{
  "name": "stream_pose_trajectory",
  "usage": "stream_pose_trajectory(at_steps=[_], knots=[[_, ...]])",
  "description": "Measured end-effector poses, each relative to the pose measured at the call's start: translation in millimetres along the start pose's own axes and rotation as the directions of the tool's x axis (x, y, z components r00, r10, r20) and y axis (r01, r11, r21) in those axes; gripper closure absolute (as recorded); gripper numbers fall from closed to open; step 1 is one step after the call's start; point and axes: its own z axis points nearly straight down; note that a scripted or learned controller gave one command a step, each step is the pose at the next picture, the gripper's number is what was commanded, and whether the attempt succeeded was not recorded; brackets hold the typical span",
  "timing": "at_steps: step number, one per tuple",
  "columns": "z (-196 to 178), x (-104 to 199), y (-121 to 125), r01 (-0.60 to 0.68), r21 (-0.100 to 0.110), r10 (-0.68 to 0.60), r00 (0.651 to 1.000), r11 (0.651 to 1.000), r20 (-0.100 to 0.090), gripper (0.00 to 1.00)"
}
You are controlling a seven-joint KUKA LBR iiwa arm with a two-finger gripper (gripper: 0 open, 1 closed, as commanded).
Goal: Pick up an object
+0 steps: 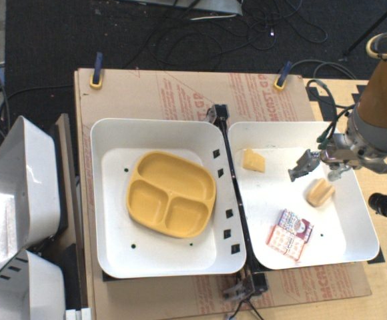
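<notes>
The arm reaches in from the right over the right bin (360, 199), its orange band high at the edge and the grey wrist below it. The fingers (319, 165) hang above the bin's upper right part. One dark finger juts out to the left at a slant, the other points down nearer the wrist, and a gap shows between them, so they stand spread, with nothing pinched between them.

Just below the fingers, slightly to their right, lies a tan wedge-shaped block (319, 193) on the bin floor; whether the lower fingertip touches it cannot be told from this angle. To the left of the fingers, well apart from them, a pale yellow chunk like a piece of cheese (253, 161) sits near the bin's upper left corner. Further below the fingers and a little to the left, a small flat packet printed in red, white and purple (290, 234) lies tilted on the bin floor.

Far to the left of the fingers, past the divide between the two bins, the left bin (107, 199) holds a yellow divided plate (171, 193) with three compartments, lying flat. Both bins rest on a cardboard-covered worktop (180, 89), whose far edge is held by two clamps (97, 72). Black cables trail over the dark floor beyond it.
</notes>
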Motion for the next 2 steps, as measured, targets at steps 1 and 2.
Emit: stream_pose_trajectory(at_steps=[1,2], knots=[[-6,0,2,0.003,-0.012,-0.003,1.0,1.0,0.002,0.0],[37,-2,3,-0.001,-0.008,0.001,1.0,1.0,0.001,0.0]])
